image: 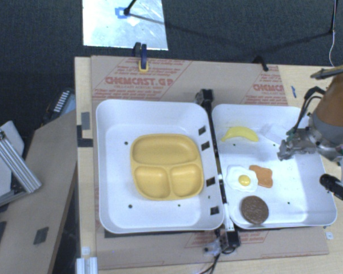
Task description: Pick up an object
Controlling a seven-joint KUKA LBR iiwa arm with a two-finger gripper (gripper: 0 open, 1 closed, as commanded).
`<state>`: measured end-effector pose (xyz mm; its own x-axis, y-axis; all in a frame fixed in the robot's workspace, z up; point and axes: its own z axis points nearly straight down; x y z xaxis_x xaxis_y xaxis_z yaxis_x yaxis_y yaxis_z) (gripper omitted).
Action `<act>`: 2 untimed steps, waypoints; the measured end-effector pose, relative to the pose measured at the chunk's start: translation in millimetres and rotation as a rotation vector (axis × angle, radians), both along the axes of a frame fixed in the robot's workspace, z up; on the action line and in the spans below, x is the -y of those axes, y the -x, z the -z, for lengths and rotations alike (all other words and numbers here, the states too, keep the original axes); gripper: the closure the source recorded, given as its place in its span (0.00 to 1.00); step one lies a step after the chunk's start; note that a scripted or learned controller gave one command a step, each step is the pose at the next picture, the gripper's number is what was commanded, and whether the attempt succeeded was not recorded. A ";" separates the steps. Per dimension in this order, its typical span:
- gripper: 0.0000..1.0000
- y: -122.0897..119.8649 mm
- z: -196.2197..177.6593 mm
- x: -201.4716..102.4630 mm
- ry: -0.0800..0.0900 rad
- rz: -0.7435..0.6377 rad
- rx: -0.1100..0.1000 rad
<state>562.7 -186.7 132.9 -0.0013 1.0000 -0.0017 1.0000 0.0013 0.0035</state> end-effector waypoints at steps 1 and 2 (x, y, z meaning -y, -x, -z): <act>1.00 -5.2 -47.9 -7.6 0.000 -0.003 0.003; 1.00 -1.0 -110.8 -8.9 0.001 -0.003 0.005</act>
<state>563.7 -177.8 243.7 -0.0046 1.0000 -0.0026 1.0000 0.0046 0.0084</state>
